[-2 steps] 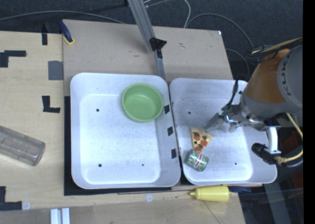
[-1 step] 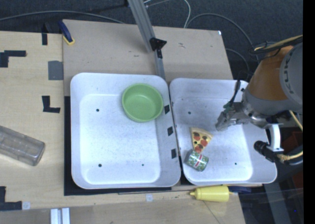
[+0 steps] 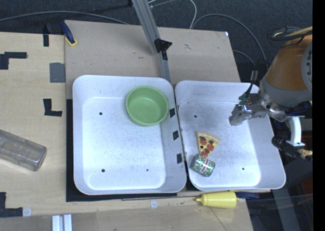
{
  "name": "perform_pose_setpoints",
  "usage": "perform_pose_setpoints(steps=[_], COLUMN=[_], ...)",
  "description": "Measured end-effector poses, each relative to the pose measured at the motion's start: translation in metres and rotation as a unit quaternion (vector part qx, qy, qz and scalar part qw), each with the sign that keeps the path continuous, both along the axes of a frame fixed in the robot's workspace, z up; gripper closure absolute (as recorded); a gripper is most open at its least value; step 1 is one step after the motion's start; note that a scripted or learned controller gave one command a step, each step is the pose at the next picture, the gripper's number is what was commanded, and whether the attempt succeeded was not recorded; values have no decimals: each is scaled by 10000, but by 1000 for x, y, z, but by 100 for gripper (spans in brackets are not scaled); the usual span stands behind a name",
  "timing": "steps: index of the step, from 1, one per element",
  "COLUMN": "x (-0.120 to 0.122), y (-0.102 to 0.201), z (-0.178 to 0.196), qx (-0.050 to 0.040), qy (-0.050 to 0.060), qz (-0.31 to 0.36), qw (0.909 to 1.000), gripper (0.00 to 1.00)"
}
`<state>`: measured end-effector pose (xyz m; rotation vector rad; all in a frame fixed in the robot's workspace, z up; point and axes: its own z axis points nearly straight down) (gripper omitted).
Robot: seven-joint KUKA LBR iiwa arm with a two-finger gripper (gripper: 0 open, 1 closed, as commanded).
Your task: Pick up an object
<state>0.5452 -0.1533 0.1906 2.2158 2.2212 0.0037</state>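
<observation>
Pizza slice toy [image 3: 207, 143] in right bin [image 3: 264, 174], left of centre, point toward near side. Just nearer, touching or almost, small green-and-red patterned can [image 3: 203, 165] lying tilted. End effector [image 3: 239, 115] over right bin's far right part, well apart from both; cannot tell whether open or closed, nothing seen gripped. Green bowl [image 3: 147, 105] upright in left bin [image 3: 86, 174], far right area. Yellow squeeze bottle [image 3: 219, 200] on tabletop [image 3: 117, 47] just beyond right bin's near rim. Clear plastic cup [image 3: 19, 150] lying on its side far left.
</observation>
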Motion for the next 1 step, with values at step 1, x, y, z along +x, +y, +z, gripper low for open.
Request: perform_pose_setpoints(steps=[1], x=[8], y=[7], z=[56], qx=[-1], qy=[-2], qz=[2], qw=[10000], gripper=[100])
